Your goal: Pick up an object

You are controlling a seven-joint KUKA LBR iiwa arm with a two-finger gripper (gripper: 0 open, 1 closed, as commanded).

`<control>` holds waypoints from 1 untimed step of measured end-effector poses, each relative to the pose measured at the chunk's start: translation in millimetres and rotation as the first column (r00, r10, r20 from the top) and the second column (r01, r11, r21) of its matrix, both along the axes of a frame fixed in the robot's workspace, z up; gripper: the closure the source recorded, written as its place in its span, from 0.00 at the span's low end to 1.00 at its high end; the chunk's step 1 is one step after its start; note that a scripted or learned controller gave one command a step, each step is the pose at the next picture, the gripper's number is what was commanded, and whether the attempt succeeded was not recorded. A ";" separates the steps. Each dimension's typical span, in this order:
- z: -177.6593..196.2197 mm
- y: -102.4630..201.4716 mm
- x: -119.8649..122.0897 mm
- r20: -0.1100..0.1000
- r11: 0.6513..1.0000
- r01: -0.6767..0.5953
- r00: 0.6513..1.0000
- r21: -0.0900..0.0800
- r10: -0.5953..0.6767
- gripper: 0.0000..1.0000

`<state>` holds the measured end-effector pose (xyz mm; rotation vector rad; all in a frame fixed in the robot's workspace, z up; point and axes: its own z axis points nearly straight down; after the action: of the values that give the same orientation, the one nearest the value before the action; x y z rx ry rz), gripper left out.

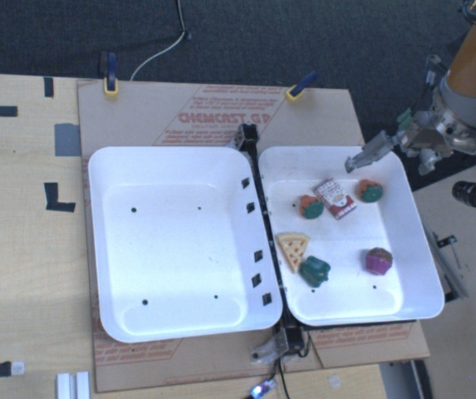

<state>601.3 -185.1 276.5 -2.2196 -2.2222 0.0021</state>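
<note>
Six small objects are counted in the right bin [416, 248]: one red-and-white carton [336, 198], one orange-and-green piece [309, 206], one green-and-orange piece [370, 191], one yellow wedge [292, 249], one dark green piece [314, 270] and one purple piece [378, 261]. The gripper [369, 154] is seen above the bin's far right corner, nothing clamped in it. One left bin [109, 223] is seen alongside.
</note>
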 end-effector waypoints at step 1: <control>131.1 -5.3 18.4 0.016 1.000 -0.002 1.000 -0.005 0.002 0.00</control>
<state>619.7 -190.4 407.6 -2.2283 -2.2344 -0.0102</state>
